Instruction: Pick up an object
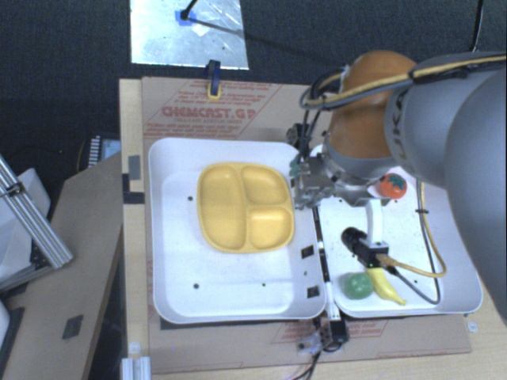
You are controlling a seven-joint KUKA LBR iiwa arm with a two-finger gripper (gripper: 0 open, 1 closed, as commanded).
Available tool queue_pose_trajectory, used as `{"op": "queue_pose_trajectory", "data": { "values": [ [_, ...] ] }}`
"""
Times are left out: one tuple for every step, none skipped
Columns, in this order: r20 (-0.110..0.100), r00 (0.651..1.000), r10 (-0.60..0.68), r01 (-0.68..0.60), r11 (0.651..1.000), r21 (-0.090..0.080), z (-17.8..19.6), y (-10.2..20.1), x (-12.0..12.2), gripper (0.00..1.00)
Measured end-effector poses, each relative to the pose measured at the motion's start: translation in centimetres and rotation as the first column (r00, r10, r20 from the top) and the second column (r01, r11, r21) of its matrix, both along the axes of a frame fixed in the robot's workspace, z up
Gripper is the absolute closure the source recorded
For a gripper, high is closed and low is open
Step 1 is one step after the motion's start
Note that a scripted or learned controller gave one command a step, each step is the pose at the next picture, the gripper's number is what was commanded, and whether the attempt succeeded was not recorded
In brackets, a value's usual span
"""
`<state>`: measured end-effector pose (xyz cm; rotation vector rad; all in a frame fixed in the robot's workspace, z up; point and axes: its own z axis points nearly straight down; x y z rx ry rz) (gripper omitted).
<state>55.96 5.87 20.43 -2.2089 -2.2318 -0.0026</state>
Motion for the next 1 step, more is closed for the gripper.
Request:
{"op": "queue_pose_trajectory", "data": {
  "values": [
    [0.002,1.0,0.0,0.0,1.0,0.0,1.63,4.98,-0.99,1.0]
  ]
}}
